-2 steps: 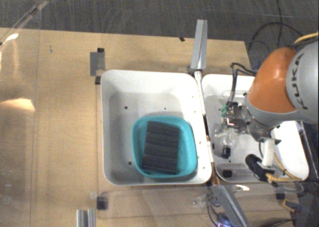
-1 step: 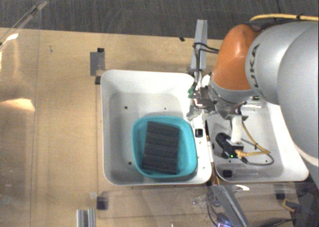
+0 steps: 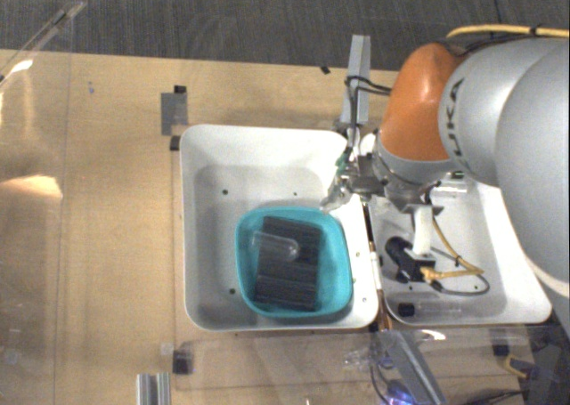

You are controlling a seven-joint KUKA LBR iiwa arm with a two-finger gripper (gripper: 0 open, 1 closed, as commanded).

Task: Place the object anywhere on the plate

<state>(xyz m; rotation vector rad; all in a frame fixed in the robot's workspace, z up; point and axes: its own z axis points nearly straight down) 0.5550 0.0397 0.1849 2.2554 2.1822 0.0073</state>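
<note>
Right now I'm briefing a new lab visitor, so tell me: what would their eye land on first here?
First the big grey arm with its orange band, reaching in from the right over the right bin, its gripper at the wall between the bins. Next the turquoise plate in the left bin, bearing a black ridged block with a clear plastic piece on top.

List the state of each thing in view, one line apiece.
Blue plate: flat in the left bin.
Black ridged block: lying on the plate.
Clear piece: resting on the block, tipped over.
Hand: above the plate's far right corner.
</note>
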